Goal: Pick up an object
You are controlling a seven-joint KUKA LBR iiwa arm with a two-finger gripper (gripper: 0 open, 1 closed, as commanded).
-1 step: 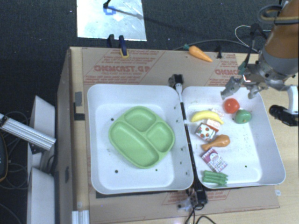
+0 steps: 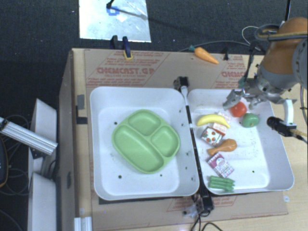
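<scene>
Banana (image 2: 213,120) lies lengthwise left-to-right, ends down.

Open floor in the right bin (image 2: 279,174) toward five o'clock. Crowded along its left side: banana (image 2: 212,120), box (image 2: 211,135), drumstick (image 2: 223,146), packet (image 2: 221,165), beans (image 2: 221,183). Tomato (image 2: 238,109) and green fruit (image 2: 250,120) (close together) at twelve o'clock.

Brown protective sheet (image 2: 130,66) under the bins: red printing "CHEMCAST GP" legible behind the left bin (image 2: 98,129), with the same red lettering repeated, only partly readable, behind the right bin (image 2: 281,172). Small carton (image 2: 212,134) and pink packet (image 2: 221,166) in the right bin: printed faces, wording too small to read.
</scene>
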